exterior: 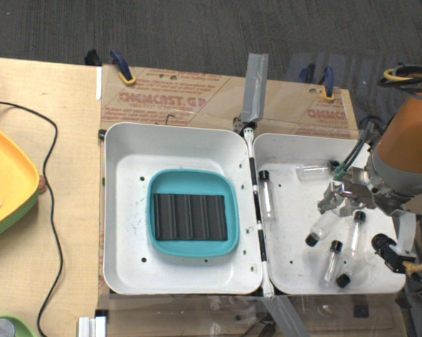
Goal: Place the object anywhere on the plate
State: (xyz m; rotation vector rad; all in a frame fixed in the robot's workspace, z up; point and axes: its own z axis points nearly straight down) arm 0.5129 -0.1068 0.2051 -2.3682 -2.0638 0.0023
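Note:
A teal plate (192, 214) with a dark ribbed centre lies in the middle of the left bin (124, 187). Several clear vials with black caps lie scattered in the right bin (286, 272). One vial (265, 196) rests along that bin's left wall and another vial (310, 172) lies near the back. A third vial (331, 259) sits near the front, close to others. My gripper (335, 199) hangs low over the right bin's right half, just above a vial (320, 230). The wrist hides its tips from above.
Yellow dishes (3, 187) are stacked on the wooden table at far left, and a black cable (51, 211) runs beside them. Cardboard (173, 94) with blue clamps lies behind the bins. A grey metal divider (254, 88) stands at the back between the bins.

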